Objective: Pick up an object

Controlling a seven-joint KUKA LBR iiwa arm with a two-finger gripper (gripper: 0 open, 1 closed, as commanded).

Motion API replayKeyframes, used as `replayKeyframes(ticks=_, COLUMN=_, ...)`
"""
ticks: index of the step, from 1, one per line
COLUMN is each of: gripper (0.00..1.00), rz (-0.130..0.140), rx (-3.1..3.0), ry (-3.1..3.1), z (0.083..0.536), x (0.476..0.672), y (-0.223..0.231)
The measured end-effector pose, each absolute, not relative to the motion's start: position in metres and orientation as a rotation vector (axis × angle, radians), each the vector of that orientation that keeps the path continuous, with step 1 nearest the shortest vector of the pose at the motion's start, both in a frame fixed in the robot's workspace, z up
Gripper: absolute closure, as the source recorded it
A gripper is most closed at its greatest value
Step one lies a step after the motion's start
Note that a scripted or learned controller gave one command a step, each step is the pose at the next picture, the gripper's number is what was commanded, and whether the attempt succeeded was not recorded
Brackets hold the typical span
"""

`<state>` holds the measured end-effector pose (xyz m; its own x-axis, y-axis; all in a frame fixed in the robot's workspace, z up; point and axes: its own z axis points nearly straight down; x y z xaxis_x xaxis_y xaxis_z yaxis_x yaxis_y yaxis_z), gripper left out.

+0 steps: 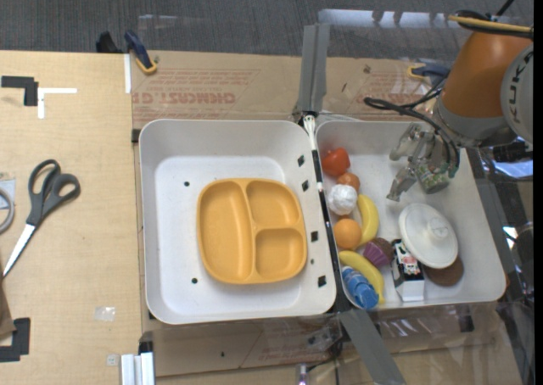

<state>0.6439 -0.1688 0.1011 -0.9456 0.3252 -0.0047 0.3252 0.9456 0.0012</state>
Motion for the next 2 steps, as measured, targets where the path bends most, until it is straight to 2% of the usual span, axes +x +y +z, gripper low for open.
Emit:
replayKeyframes(ticks=1, gripper=0.00, rz=-0.001, rx=0.662, ry=3.065, z=0.093, x=0.649, y=-0.222)
replayKeyframes(ticks=2, gripper=1.00, rz=-0.004, rx=0.656, ry=3.058, z=0.106, x=0.651, y=-0.222)
